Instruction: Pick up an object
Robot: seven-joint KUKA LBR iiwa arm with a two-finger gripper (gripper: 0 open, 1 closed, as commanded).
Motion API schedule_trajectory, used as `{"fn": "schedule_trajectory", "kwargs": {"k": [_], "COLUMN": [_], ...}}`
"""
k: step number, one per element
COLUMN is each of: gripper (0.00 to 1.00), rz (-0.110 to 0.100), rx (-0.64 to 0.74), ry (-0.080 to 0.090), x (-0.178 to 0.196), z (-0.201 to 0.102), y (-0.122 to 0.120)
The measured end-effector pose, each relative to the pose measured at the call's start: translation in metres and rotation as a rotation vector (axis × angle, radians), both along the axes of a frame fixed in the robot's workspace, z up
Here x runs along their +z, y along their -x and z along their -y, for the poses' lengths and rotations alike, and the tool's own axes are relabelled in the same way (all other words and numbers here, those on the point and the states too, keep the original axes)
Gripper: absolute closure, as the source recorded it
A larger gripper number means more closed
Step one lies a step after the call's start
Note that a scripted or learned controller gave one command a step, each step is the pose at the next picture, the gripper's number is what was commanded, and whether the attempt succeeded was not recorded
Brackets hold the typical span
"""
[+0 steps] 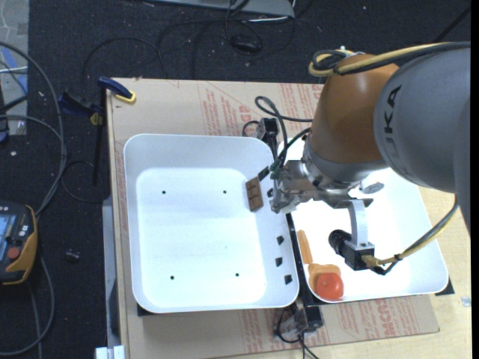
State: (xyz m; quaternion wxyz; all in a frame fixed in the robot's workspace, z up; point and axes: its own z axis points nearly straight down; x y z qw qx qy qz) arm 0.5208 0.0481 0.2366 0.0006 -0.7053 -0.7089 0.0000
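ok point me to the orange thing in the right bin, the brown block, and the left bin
orange thing (327,283), camera view, on its round red-orange end
brown block (254,194), camera view, middle of its face, at the bins' shared edge
left bin (196,219), camera view, bare white floor

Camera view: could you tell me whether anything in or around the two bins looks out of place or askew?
One thing: a small brown block sits tilted up against the left bin's right wall rather than lying flat. The orange object lies in the right bin's near corner, nothing odd there.

Two white bins are counted: the left bin (150,223) and the right bin (419,238). One orange object (320,274) is seen at lower right.
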Motion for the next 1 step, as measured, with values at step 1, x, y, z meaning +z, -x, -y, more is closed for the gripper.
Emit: {"fn": "schedule_trajectory", "kwargs": {"k": [1], "gripper": [1.00], "rz": [0.000], "rx": [0.000], "ry": [0.000], "x": [0.0068], "z": [-0.0497], "y": [0.0263]}}
